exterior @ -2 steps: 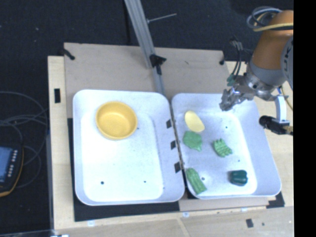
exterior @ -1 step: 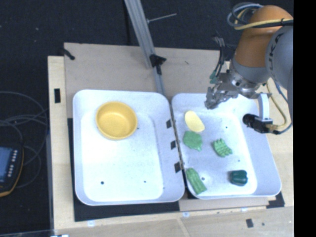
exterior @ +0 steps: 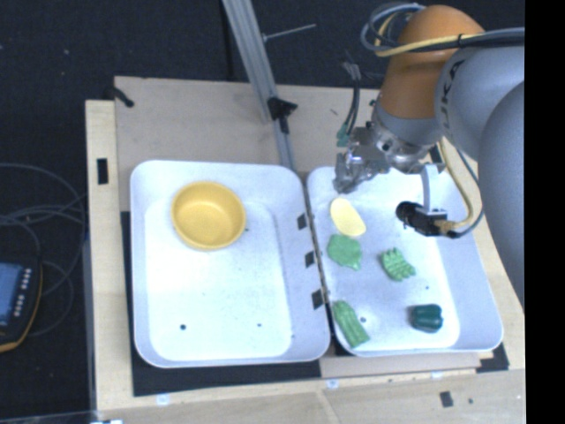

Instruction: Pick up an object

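The grey arm (exterior: 477, 69) with its orange band is reaching in from the right and is hanging over the far left corner of the right bin (exterior: 468, 263). The gripper (exterior: 349, 177) is pointing down there, just above the far end of a pale yellow object (exterior: 348, 218), but nothing is sitting between its tips. If the jaws are released or clenched, I cannot tell, because they are small and dark against the bin.

In the right bin several things are lying apart from each other. The pale yellow object is lying near the left wall, just on the near side of the gripper. A light green lump (exterior: 345, 252) is lying just near of it, almost touching. A small ridged green piece (exterior: 397, 264) is resting to the right of the lump, near the middle of the bin. A dark green object (exterior: 426, 317) is lying toward the near right corner. A long green ridged piece (exterior: 350, 322) is lying in the near left corner, beside the wall.

In the left bin (exterior: 221, 325) a yellow bowl (exterior: 208, 215) is standing upright in the far left part.
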You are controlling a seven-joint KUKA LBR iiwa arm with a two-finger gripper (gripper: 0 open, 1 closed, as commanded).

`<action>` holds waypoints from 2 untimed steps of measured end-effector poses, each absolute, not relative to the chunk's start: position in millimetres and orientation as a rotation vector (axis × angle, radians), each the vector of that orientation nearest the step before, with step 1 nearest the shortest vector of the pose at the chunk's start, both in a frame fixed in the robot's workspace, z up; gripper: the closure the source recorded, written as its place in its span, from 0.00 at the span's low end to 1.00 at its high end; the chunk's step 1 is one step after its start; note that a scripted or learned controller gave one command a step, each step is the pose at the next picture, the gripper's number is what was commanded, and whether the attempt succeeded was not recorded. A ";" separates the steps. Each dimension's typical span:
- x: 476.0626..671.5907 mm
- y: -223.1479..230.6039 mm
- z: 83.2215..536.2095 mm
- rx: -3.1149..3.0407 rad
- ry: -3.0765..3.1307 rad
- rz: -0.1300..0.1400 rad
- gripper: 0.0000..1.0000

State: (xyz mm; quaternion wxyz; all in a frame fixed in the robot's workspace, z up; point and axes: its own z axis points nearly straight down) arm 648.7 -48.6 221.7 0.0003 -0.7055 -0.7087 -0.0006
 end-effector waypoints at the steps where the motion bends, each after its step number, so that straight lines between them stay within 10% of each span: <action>1: 650.9 11.6 221.2 -2.216 -2.226 -0.002 1.00; 2: 655.2 64.8 220.3 -2.217 -2.225 -0.002 1.00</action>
